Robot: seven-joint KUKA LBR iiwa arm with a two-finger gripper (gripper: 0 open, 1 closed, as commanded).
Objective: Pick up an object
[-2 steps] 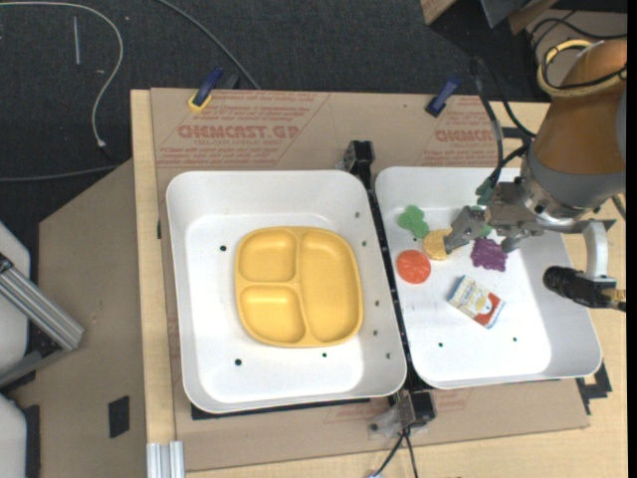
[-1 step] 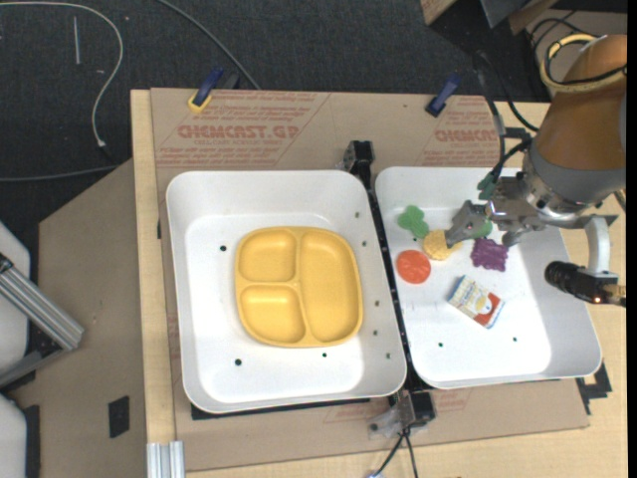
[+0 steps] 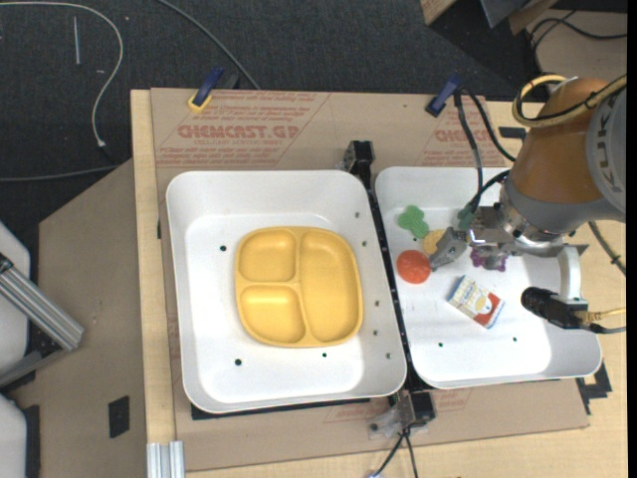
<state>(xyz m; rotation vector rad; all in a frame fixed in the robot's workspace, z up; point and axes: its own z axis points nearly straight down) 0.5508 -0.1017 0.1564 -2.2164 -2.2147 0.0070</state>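
Two shallow white bins sit side by side on the brown surface (image 3: 269,127), which has a blue clamp (image 3: 207,90) near its far left corner and another (image 3: 443,98) on its far edge towards the right. The left bin (image 3: 181,229) holds a yellow plate (image 3: 299,285) with three compartments, lying flat at about its middle. The right bin (image 3: 498,358) carries all the small things. A green piece (image 3: 413,218) lies towards its far left corner, and a small yellow piece (image 3: 434,238) lies just beside it on the near side. A red ball (image 3: 414,266) rests close to the bin's left wall, just beside the yellow piece. A purple thing (image 3: 489,259) lies about mid-bin. A small white packet (image 3: 475,302) with blue and red print lies tilted, nearer the surface's near edge. The grey arm (image 3: 562,167), with its orange band, reaches in over the right edge of the surface and hangs above the far right part of the right bin. The tool (image 3: 445,251) points left and down, its tip just beside the yellow piece and the red ball, with the purple thing close behind it. Whether the tool is spread or pressed together cannot be told, and nothing can be seen pinched in it.
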